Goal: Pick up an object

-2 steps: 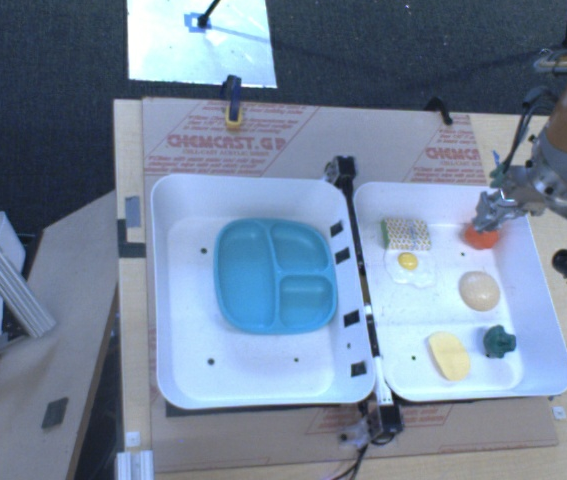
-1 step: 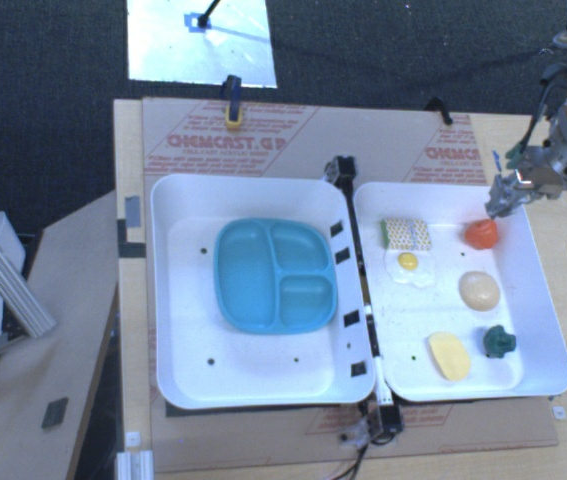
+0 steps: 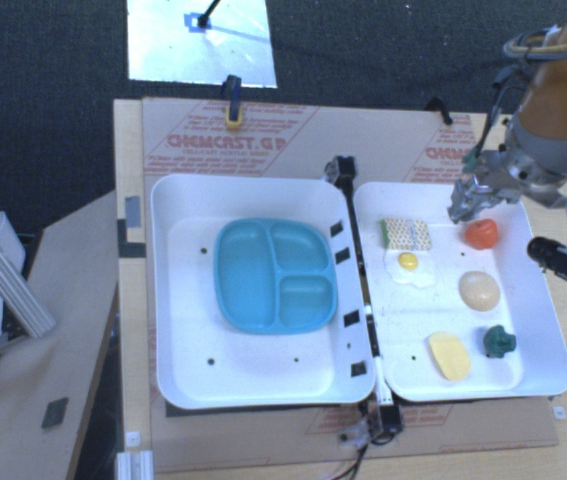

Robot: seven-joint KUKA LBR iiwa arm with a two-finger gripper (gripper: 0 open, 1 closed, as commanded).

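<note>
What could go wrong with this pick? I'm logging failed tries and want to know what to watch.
1. The gripper hangs beside the orange-red ball, not over it; coming straight down may nudge the ball aside.
2. The ball lies near the right bin far wall, leaving little room.
3. The patterned green card lies close by and could get bumped.

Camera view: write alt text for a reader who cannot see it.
A grey and orange robot arm reaches in from the right, its gripper hanging over the far edge of the right bin, near a red-orange tomato-like toy. That bin also bears a fried egg, a beige egg, a yellow piece, a green toy and a patterned packet; the left bin holds a blue divided plate.
</note>
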